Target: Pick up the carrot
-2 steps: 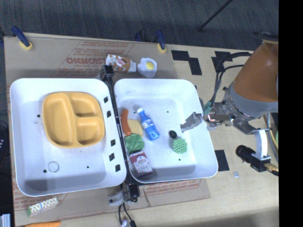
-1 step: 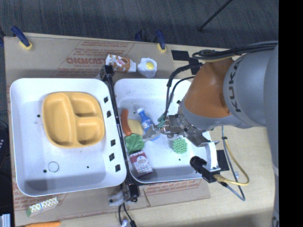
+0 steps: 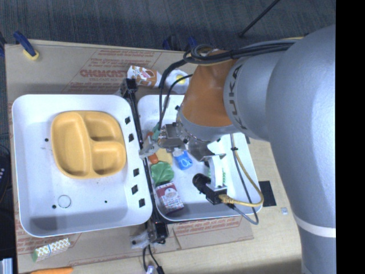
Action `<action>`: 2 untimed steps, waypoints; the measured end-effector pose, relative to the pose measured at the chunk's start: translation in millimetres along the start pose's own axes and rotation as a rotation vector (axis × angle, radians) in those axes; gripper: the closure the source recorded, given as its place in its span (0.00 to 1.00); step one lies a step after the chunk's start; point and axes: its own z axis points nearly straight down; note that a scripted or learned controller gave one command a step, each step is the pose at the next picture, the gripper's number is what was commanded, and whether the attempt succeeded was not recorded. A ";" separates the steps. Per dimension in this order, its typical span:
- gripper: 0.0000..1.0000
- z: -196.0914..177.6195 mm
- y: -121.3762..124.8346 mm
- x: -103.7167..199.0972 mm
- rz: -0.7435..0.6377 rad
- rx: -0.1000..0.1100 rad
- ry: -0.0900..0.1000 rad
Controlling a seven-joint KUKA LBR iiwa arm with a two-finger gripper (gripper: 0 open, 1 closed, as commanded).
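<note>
Robot lab: KUKA arm (image 3: 274, 90), white bins (image 3: 34, 153).

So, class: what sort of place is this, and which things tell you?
Probably a robotics lab test bench: a KUKA arm reaches over two white bins, cabled, on cardboard, with a yellow tray.

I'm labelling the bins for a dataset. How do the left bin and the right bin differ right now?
The left bin holds one thing, a yellow divided tray, and most of its white floor shows. The right bin holds several small things, among them a green item, a blue item and a red packet. The arm hangs over the right bin and hides much of it; the left bin is in plain view. Both are shallow, white and side by side.
</note>
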 end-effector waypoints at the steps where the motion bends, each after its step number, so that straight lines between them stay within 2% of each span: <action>1: 1.00 -9.9 0.3 -0.6 -0.002 0.002 0.000; 2: 1.00 0.6 -36.8 65.4 0.201 0.003 0.000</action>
